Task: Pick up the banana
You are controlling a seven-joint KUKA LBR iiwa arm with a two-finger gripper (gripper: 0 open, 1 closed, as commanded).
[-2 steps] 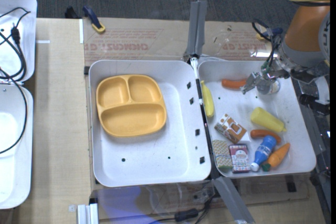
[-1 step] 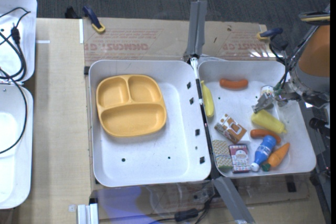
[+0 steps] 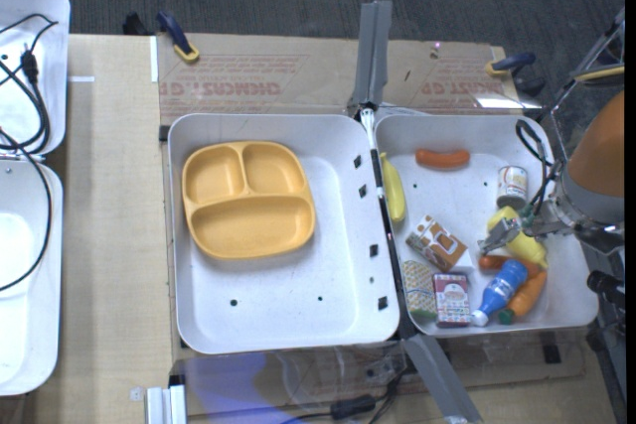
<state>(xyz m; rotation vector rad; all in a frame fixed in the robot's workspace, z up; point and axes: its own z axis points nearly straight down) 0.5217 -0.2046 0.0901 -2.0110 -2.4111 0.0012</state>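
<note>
banana [image 3: 395, 191]: right bin, tucked along its left wall beside the divider, nothing touching it
tool [image 3: 502, 234]: lower right of frame, over the cluttered right side; can't tell if it's open or closed
open room: bare floor between banana and hot dog [image 3: 442, 158]

glossy plastic bins [image 3: 199, 313] (white), matt cardboard [image 3: 258, 79]

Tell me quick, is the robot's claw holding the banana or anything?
Gripper: cannot tell whether it grips anything; it sits low among the things at the right bin's right side, away from the banana by the divider.
</note>
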